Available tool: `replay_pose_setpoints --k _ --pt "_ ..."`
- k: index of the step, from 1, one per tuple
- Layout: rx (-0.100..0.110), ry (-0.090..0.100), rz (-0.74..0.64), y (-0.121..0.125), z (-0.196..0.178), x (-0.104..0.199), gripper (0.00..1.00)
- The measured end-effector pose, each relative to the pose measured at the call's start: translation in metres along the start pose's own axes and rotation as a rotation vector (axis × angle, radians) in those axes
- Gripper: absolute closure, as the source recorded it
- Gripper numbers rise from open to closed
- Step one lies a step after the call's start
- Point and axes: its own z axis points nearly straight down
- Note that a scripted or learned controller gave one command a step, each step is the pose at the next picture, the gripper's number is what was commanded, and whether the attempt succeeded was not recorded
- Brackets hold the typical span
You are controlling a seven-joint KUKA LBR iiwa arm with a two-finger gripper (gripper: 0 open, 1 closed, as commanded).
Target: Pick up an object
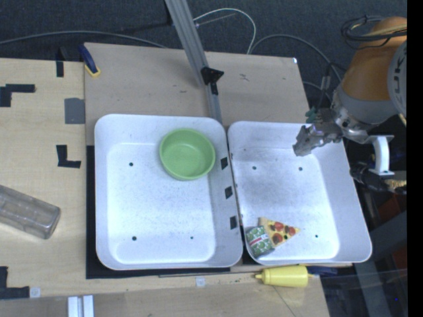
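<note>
A green bowl (188,154) sits upright in the left bin (119,197), near its far right corner. In the right bin (330,197), a small pizza-slice toy (280,230) lies by the near edge, touching a green printed packet (260,241) in the near left corner. My gripper (303,144) hangs over the far right part of the right bin, well away from both items, with nothing visibly between its fingers.
A yellow bottle (285,276) lies on the bench just outside the right bin's near rim. A clear plastic cylinder (25,211) rests at the far left. A grey metal pole (192,38) slants down to the gap between the bins.
</note>
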Motion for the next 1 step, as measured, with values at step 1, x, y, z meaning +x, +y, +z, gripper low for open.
replay_pose_setpoints --k 1 --pt "0.002 -0.001 0.001 0.0125 0.0127 0.0516 1.00"
